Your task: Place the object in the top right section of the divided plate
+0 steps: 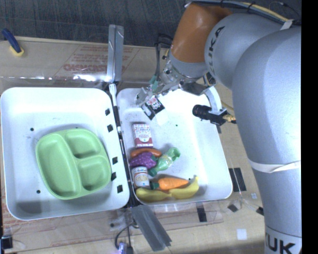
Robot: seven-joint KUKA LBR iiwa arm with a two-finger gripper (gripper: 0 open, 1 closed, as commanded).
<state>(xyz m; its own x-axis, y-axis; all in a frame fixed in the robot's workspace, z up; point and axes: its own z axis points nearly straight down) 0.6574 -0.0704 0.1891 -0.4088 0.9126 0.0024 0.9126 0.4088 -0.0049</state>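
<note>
The arm (254,62) is grey with an orange band, and big black letters on it read "KUKA" near the band and "UK" low down at the right; the worktop (69,57) has faded red writing by the top edge, too blurry to read; the red box (142,134) has a white label with small print that cannot be read, and the jar (140,177) has a light label just as small.

The plate (74,163) is pale green with rounded corners and three sections, one long one on the left and two smaller ones on the right; it lies flat in the left bin (16,115).

The end effector (151,100) hangs over the top of the right bin (212,157); you cannot tell if its fingers are apart or together.

Below it in the right bin lie the red box, then a pile touching each other: purple grapes (143,157), a green bottle (166,160), the jar, a carrot (171,183) and a banana (167,193) at the bottom edge.
</note>
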